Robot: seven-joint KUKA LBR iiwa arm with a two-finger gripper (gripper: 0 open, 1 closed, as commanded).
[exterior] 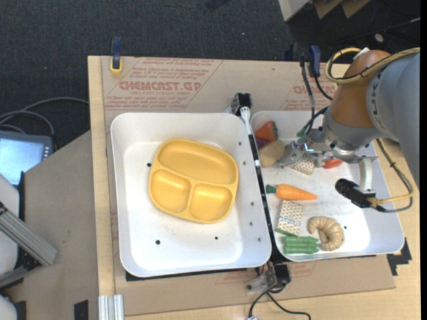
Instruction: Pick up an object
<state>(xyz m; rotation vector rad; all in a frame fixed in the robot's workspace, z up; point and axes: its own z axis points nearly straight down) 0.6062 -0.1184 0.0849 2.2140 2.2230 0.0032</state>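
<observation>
The hand (303,153), its opening impossible to judge, hung low in the right bin (383,235) above a waffle piece (303,167) just beside the carrot (295,193), which looked light, stiff and smooth, best pinched across its thick middle.

Bench (167,79) bears two white bins: left bin (127,199), right bin (383,225).
</observation>
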